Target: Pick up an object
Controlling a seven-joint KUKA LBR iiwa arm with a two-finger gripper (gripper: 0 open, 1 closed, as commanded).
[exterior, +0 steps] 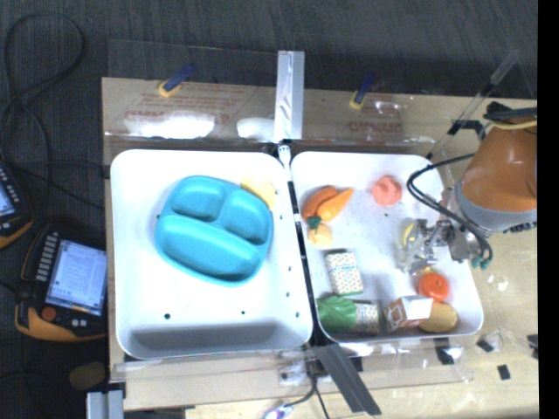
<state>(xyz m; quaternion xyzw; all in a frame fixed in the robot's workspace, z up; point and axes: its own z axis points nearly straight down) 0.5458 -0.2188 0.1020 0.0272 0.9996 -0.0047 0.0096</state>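
My gripper hangs low over the right side of the right bin, below the orange band of the arm. A small yellow piece lies right against its left side. Just below it sits a red-orange tomato. Nothing shows as held. Further left in this bin lie an orange carrot toy, a pink lump and a patterned small box. Along the front wall are a green item, a brown packet and a tan potato-like piece.
The left bin holds a blue divided plate with a yellow item at its far right corner. A black cable loops from the arm over the right bin. A handheld pendant lies left of the bench.
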